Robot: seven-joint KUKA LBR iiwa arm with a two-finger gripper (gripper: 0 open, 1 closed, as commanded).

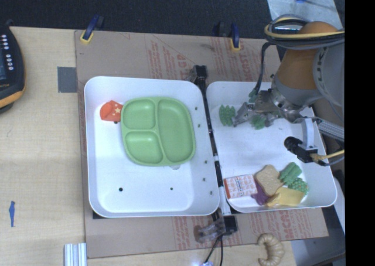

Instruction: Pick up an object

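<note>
The pincer (251,116) hangs low over the upper part of the right bin (252,152), at the end of the grey arm (328,77) with its orange band (297,67). How wide it stands I cannot tell: the wrist and its metal parts hide it from above.

Two things lie close to the pincer. A green toy (227,113) sits just beside it, toward the left bin (105,188), on bare white floor. A green piece (258,122) lies right at the pincer on the side toward the arm, partly under the metal; whether they touch cannot be made out. Neither can be seen to be gripped.

Well below the pincer, in the near corner of the same bin, things are heaped together. They are a red and white carton (239,186), a bread slice (268,179) leaning on it, a purple bit (260,199), a yellow wedge (286,198) and two green pods (290,172).

Far from the pincer, past the wall between the bins, a green plate (158,131) with three wells lies flat in the left bin. A red thing (110,111) with a yellow star touches the plate's far edge.

Both bins rest on a cardboard sheet (146,57) on the desk (38,165). The sheet is held by clamps (90,29) along the edge beyond the pincer.
</note>
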